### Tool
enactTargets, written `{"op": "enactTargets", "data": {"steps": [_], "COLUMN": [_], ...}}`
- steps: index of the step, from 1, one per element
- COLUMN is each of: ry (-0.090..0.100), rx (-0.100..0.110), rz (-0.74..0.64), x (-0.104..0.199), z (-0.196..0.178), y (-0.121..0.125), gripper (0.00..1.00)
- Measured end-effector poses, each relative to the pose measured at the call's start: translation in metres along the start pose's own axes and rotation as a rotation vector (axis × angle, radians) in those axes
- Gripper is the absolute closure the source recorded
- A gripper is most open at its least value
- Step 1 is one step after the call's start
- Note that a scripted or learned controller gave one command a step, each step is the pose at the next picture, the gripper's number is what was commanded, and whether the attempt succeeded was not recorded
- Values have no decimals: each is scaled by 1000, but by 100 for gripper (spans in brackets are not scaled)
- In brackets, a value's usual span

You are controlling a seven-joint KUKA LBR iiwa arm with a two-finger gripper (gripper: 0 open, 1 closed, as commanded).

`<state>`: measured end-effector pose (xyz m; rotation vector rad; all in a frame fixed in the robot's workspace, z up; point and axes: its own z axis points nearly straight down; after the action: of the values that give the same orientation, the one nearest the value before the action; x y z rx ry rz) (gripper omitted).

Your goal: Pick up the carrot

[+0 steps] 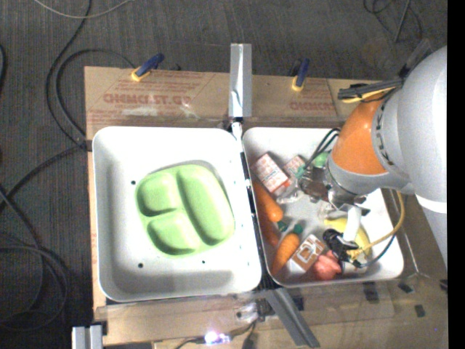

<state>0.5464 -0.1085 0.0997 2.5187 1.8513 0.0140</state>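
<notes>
Two carrots lie in the right bin [392, 267]. One long carrot [267, 203] rests along the bin's left wall. A shorter carrot [285, 249] with a green top lies just below it, near the front. My gripper [317, 185] hangs over the middle of the right bin, to the right of the long carrot and apart from both. The orange wrist band and grey arm cover the bin's right side. Nothing is visibly held.
Around the gripper lie two small red-and-white boxes [267, 171] [294, 166], a brown box [309, 251], a red fruit [327, 266] and a yellow banana [357, 233]. The left bin [109, 158] holds a green divided plate [186, 208].
</notes>
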Motion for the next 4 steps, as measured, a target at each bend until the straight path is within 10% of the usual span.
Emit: {"op": "enactTargets", "data": {"steps": [3,4], "ry": [0,0], "rx": [-9,-7], "rz": [-141,-141], "x": [-11,-11], "z": [7,-1], "y": [-54,-54], "gripper": [0,100]}}
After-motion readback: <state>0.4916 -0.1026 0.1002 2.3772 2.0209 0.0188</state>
